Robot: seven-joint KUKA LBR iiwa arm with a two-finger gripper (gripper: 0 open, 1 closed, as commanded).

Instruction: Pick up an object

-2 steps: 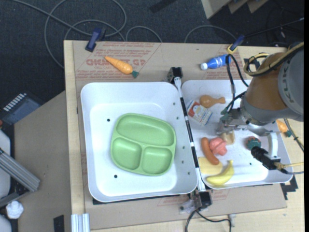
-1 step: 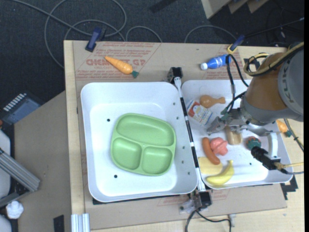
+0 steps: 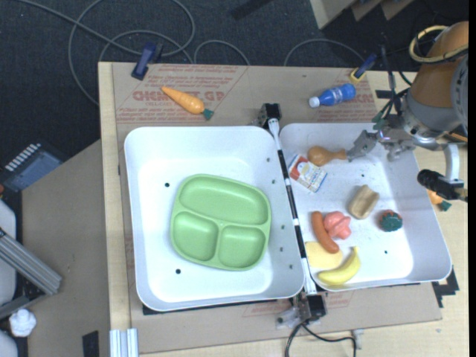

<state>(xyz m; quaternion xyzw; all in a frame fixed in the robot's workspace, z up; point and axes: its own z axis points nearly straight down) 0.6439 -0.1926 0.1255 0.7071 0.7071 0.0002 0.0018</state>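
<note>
On the tabletop [image 3: 111, 199] I watch from afar, a green divided tray [image 3: 220, 222] lies flat in the left bin [image 3: 141, 155], its compartments bare, as though kept ready to receive whatever gets lifted. Behind that bin a toy carrot [image 3: 184, 100] rests on the cardboard, out of play. Across the divider, the right bin [image 3: 416, 262] holds the candidates, spread loosely enough that each might be taken alone: a small red-and-white packet [image 3: 307, 174] near the divider, a tan pear-like piece [image 3: 322, 155] just behind it, a sausage [image 3: 323, 230] touching a pink lump [image 3: 338, 225], a banana [image 3: 341, 270] at the near edge, a bread roll [image 3: 363, 201] in the middle, and a strawberry-like fruit [image 3: 390, 220] to its right. A blue bottle [image 3: 334, 96] lies outside, behind the bin. At far right my arm leans in, its hand [image 3: 364, 144] at the bin's back edge, close to the pear-like piece. From this angle I cannot tell how the hand is set, and I see nothing in it. I judge the pick not yet made.
</note>
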